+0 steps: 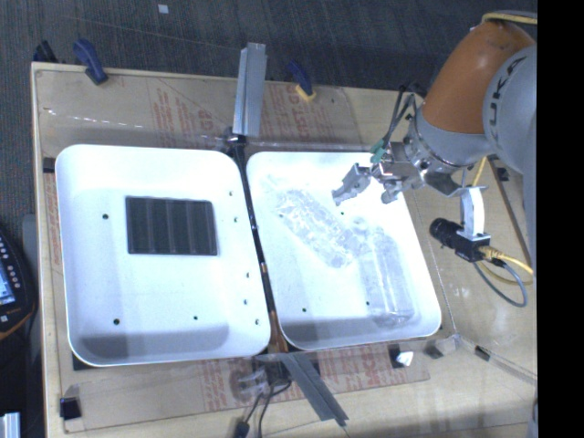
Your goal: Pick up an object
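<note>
Camera view shows the arm [479, 71] reaching in over the right bin [415, 327], with the end effector [365, 182] hanging above the upper part of that bin, near its far rim. Whether the end effector is apart or together I cannot tell, because it is small and partly blurred against the white floor. Nothing can be seen between it. The things to pick are clear plastic items, hard to separate by eye: one crumpled clear piece [310, 219] lies in the middle of the right bin, just below and left of the end effector, and one clear bottle [385, 276] lies nearer the lower right corner of the right bin. I judge that the step in hand is the approach, before any grasp. The next move calls for a descent onto one clear item, probably the crumpled piece, and the clear material may slip or deform. Left of the right bin stands the left bin [82, 245], which carries a dark ribbed block [172, 225]. On the arm's grey shell some dark letters [502, 99] appear, but I cannot read them surely. The tabletop [137, 99] bears faint reddish printing, also not readable.
</note>
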Available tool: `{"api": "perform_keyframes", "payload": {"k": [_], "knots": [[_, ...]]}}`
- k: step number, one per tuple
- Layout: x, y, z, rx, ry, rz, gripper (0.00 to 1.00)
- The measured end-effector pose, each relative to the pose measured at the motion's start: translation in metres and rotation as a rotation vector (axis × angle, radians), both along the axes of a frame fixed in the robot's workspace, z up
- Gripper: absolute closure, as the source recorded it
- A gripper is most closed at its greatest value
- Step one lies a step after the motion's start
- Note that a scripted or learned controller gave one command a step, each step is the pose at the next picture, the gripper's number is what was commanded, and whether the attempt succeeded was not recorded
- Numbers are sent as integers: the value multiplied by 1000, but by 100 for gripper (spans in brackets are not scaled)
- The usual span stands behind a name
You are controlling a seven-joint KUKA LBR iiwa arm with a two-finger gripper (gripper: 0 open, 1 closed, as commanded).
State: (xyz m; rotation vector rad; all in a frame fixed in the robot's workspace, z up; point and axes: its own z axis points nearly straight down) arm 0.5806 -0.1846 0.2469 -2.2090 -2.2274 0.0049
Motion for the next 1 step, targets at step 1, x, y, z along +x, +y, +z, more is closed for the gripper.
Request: {"api": "perform_keyframes", "payload": {"k": [1], "knots": [[-11,15,45,-1,-5,-36,0]]}}
